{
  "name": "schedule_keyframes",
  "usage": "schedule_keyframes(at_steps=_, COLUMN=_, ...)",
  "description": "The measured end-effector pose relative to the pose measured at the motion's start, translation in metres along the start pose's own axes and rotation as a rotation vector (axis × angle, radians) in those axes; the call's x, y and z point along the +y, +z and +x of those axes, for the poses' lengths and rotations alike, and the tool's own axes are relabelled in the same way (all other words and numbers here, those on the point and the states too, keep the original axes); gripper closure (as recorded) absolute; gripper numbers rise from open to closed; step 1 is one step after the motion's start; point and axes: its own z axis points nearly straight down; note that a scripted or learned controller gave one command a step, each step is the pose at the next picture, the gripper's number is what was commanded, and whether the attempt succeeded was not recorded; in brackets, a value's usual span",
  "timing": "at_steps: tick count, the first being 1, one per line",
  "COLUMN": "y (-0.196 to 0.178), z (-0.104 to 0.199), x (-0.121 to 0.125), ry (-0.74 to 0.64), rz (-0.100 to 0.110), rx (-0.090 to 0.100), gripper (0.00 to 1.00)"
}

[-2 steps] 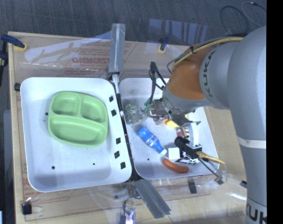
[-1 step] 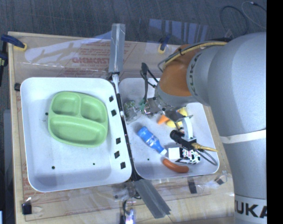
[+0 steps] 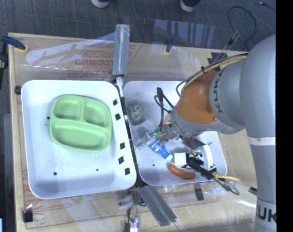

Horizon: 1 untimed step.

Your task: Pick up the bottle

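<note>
Bottle (image 3: 160, 149), clear with a blue label, lies tilted mid-floor in the right bin (image 3: 147, 92). Claw (image 3: 161, 133) hovers at its 12 o'clock; whether clenched or released, I cannot tell.

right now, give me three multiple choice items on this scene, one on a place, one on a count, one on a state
1. Which bin holds the green tray?
A. left bin
B. right bin
C. neither

2. How many compartments does the green tray have?
A. one
B. three
C. six

3. How does the hot dog lie?
A. flat on the floor of the right bin
B. standing on end
C. on the green tray

Answers: 1 A, it sits in the left bin. 2 B, two small wells above one long well. 3 A, it lies lengthwise near that bin's front edge, below the arm.
</note>
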Motion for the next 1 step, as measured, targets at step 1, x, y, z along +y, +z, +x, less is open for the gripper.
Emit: schedule_keyframes(at_steps=1, y=-0.0095, z=-0.0006, x=0.0003, ry=-0.004, rz=0.000, rx=-0.001, gripper=1.00)
